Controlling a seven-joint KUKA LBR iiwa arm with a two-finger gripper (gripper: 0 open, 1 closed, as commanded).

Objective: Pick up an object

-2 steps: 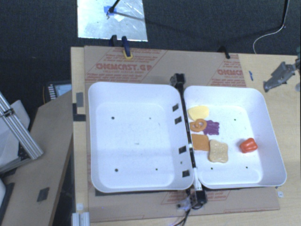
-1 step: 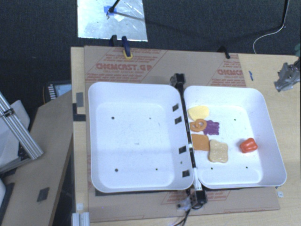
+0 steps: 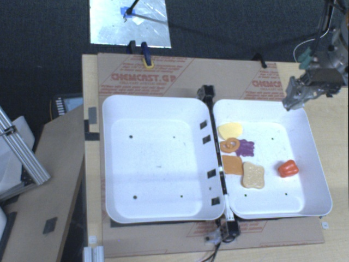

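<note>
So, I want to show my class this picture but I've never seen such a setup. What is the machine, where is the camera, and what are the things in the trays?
The picture comes from one camera fixed above a bench, looking down at a slant. Two shallow white bins sit side by side: the left bin and the right bin.

At the upper right is the end of a robot arm. Its gripper hangs over the right bin's far corner, above the toys, and nothing shows between its fingers.

In the right bin lie small toy foods: a yellow piece, an orange ring, a purple piece, an orange square, a toast slice and a red pepper. The arm's job is to pick one up.
</note>
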